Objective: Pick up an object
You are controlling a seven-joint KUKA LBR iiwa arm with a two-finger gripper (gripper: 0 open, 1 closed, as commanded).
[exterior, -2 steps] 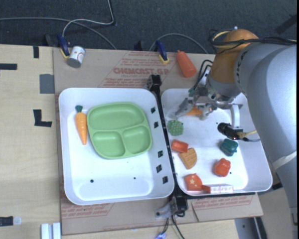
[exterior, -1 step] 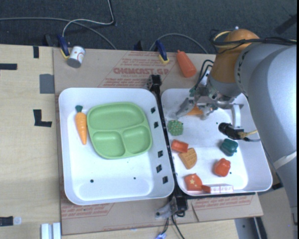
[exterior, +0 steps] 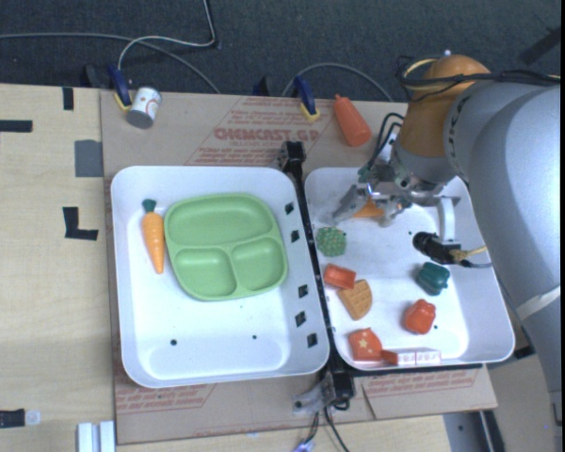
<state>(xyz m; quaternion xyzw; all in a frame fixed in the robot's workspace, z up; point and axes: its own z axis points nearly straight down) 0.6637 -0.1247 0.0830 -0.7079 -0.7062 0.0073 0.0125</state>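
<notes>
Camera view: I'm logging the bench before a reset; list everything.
bins: 2, white, side by side
divided plate: 1, green, left bin
toy carrot: 1, orange, left bin
toy broccoli: 1, green, right bin
toy pieces: 4, orange to red, right bin
blocky toy: 1, teal, right bin
small piece: 1, orange, right bin's far half
tapered toy: 1, orange, cardboard behind right bin
small can: 1, whitish, cardboard behind left bin
clamps: 2, blue, cardboard's back edge
arm: 1, grey, orange band, from right
claw: 1, metallic, over right bin

Wooden counter with black tape marks. Cardboard sheet on top — blue clamp at far edge, small white cylinder just beside. Orange cone-shaped piece lying on cardboard — well apart from cylinder.
</notes>
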